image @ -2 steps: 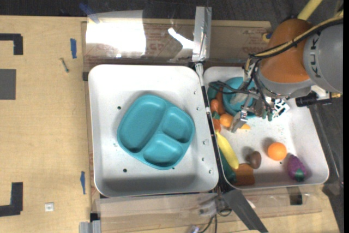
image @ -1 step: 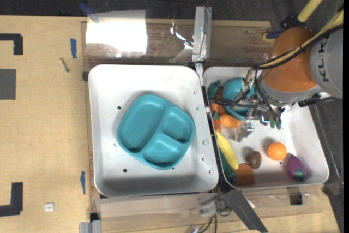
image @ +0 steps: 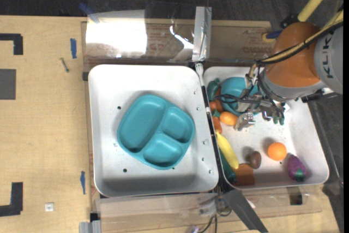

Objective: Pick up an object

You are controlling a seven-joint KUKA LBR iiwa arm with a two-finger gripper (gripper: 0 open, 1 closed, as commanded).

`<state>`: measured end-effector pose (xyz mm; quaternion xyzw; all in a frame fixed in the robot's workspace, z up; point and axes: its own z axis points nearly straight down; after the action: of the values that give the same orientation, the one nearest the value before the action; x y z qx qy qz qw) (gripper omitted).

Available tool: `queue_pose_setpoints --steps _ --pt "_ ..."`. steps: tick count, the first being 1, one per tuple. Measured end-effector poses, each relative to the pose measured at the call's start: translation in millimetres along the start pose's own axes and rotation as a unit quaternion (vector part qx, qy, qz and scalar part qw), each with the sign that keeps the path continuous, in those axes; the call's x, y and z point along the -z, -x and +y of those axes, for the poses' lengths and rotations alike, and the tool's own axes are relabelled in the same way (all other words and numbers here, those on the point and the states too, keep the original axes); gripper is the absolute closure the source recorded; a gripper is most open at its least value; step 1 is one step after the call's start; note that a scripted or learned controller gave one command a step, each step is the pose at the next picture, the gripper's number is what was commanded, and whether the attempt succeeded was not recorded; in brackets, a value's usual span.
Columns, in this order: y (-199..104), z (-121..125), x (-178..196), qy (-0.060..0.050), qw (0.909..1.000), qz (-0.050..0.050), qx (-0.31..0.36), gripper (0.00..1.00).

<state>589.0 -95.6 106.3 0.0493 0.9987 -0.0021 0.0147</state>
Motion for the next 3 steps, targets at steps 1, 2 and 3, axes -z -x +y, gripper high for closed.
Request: queue_pose_setpoints --steps 1,2,3 --pt "41 -2 -19 -0.001 0.9909 0.03 -0.131 1.0" --pt "20 70 84 0.001 0.9901 0.007 -0.14 1.0" --pt "18 68 80 0.0 0.99 0.011 -0.141 0.0"
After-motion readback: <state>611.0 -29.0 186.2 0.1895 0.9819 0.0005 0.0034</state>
